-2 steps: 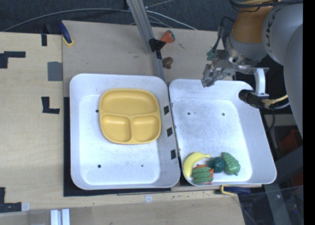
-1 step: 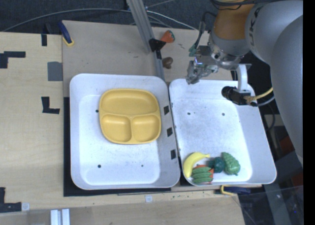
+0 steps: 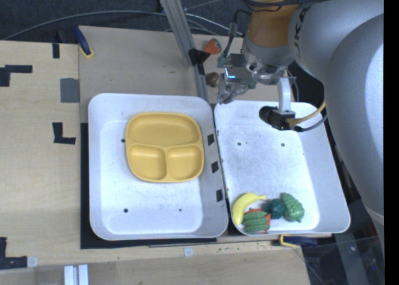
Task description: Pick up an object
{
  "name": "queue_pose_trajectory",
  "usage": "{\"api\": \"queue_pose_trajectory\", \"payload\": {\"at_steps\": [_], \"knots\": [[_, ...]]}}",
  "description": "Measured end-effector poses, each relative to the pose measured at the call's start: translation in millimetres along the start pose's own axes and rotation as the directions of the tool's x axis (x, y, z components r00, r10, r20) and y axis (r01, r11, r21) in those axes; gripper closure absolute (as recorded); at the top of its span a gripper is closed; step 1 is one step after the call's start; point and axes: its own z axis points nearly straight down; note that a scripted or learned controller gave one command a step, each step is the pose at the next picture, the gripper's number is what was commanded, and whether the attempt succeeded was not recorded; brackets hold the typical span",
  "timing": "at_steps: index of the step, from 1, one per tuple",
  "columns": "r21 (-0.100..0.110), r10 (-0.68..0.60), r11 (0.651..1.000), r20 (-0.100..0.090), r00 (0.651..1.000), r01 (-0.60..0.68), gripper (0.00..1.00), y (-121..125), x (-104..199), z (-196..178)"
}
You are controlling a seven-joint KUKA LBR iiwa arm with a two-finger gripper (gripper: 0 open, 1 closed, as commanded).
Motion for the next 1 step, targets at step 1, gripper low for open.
{"api": "queue_pose_trajectory", "payload": {"at_steps": [1], "knots": [[0.001,-0.001,1.000,0.000,1.000,0.001,1.00,-4.4,59.7,2.4]]}}
